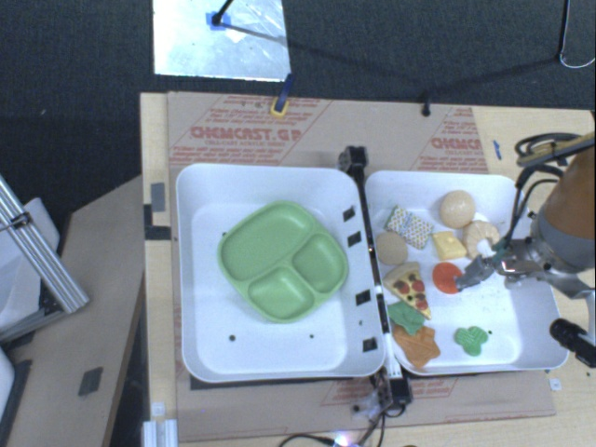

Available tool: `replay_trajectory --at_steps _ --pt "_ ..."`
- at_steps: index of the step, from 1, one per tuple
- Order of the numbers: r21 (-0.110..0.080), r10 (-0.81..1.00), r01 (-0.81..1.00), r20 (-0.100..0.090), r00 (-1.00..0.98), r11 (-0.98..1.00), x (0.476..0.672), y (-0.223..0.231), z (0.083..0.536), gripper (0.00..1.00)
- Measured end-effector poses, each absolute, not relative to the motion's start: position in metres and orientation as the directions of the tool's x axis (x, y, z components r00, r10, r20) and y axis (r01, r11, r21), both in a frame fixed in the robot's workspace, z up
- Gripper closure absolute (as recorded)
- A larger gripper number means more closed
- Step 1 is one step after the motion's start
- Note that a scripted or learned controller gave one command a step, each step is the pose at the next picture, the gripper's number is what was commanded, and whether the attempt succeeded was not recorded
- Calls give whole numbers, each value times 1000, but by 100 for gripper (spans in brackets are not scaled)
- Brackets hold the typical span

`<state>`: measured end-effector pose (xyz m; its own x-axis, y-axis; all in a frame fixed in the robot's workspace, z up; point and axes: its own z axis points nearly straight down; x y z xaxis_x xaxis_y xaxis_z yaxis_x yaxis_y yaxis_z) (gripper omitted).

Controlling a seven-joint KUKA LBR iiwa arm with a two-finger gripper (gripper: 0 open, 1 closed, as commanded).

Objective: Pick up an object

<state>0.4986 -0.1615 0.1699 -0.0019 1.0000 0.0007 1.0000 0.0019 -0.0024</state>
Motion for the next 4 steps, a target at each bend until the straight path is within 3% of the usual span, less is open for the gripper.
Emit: replay_trajectory --at_steps 1,2,3,4 --pt "-4 1000 1000 2 -1 1 490 -164 111 0" --pt "0 1000 1000 0 -1 1 490 -163 83 0" --pt "4 1000 1000 -2 0 0 491 -164 95 100" --pt "7 1000 1000 -2 -5 5 498 -156 152 100"
